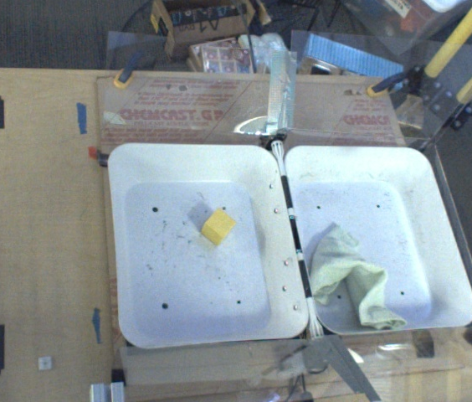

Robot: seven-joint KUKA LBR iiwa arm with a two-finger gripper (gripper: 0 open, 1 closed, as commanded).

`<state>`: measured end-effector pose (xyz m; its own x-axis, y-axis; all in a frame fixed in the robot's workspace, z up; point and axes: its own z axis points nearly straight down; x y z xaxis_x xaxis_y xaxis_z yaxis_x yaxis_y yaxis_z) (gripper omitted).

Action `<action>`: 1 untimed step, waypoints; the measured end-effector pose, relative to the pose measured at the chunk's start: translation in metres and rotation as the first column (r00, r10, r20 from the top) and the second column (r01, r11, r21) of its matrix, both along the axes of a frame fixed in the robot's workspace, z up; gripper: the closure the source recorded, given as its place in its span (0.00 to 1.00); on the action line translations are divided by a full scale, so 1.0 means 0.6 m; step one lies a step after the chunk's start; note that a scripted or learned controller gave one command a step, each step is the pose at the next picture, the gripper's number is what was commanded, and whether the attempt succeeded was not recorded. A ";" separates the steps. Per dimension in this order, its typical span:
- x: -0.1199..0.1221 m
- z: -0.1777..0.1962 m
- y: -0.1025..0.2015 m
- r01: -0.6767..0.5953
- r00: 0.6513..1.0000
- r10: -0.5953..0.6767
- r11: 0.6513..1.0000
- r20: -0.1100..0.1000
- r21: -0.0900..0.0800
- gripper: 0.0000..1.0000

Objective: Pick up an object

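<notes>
Two candidates for you: a small yellow foam-like cube (218,226), probably light; grip its flat sides. Right of it, a soft crumpled pale-green cloth (351,275). Pincer state: cannot tell.

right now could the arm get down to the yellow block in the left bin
Probably yes. The yellow block sits alone near the middle of the left bin, away from its walls, with nothing over or against it. The crumpled cloth lies in the right bin.
</notes>
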<state>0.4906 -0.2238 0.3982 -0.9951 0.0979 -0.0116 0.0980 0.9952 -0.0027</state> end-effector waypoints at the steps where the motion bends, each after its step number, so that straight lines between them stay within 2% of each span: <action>1: -0.015 0.038 0.000 -0.386 0.923 0.386 0.923 -0.002 -0.004 1.00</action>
<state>0.4814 -0.2240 0.4208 -0.9559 -0.2934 -0.0102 -0.2934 0.9560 -0.0066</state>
